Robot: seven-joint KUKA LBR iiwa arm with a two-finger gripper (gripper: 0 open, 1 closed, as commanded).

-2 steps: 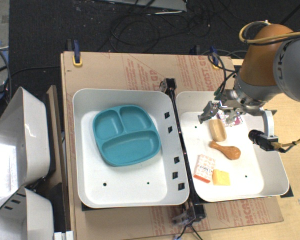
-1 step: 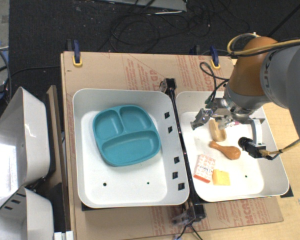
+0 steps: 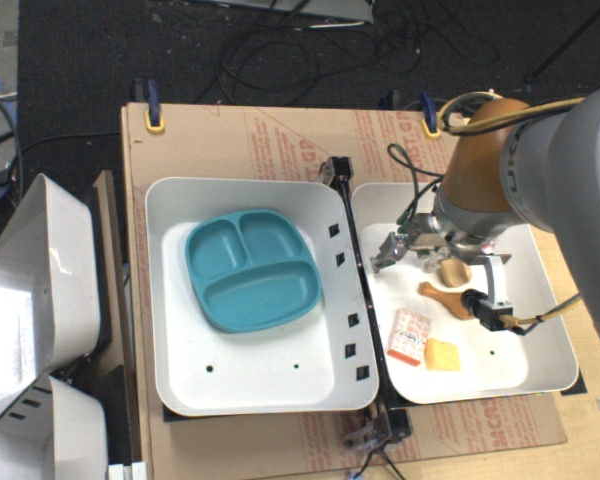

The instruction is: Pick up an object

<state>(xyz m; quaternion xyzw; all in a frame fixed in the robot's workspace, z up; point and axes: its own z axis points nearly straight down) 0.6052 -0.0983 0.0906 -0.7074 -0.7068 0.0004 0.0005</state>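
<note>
On the counter (image 3: 240, 133), two shallow white bins sit side by side, their inner rims touching along a dark divider strip. The left white bin (image 3: 170, 298) holds a teal plastic plate with three compartments (image 3: 252, 269), lying flat toward the bin's far-left part, with bare floor along the near edge and the right wall. The right white bin (image 3: 540, 358) carries the grey arm's claw (image 3: 395, 248), which hangs low over its far-left area, close to the divider; whether it is spread or closed cannot be told, and nothing shows between its tips. Just beside the wrist lies a tan wooden spoon-like piece (image 3: 448, 288), partly covered. Nearer the bin's front edge lie a small red-and-white printed card packet (image 3: 409, 336) and, just beside it, a yellow block (image 3: 442, 355). The bin's near-right corner has open floor.
</note>
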